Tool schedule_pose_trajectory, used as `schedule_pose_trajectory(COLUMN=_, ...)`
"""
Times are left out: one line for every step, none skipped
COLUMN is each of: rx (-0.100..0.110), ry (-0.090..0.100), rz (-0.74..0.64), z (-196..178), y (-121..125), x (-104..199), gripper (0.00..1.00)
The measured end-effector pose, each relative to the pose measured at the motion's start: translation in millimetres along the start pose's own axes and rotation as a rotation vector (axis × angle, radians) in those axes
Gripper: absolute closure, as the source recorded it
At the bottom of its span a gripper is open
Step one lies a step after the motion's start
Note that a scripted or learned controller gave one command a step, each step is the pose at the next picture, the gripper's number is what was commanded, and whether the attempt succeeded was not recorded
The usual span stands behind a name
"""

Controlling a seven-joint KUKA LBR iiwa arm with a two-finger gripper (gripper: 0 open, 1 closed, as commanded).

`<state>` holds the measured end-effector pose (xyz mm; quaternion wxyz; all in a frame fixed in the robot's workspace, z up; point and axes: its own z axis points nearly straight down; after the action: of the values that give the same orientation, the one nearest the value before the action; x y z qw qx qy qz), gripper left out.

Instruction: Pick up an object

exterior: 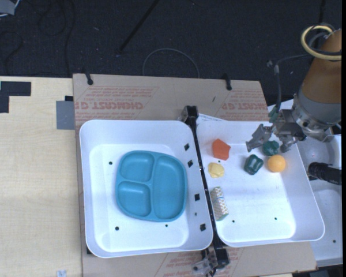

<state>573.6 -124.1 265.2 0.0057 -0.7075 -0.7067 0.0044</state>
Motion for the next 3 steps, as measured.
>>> schedule_pose_trajectory(rx=-0.013, ry=-0.002, rz=-0.002, z=-7, y=2, x=0, gripper=0.0)
schedule_pose_trajectory(rx=-0.006, ry=0.0, rz=-0.002, z=50, y=-8, x=-1, gripper=0.0)
schedule_pose_trajectory(rx=-0.008, ry=-0.001, rz=-0.001, z=101, y=1, x=-4, gripper=0.0)
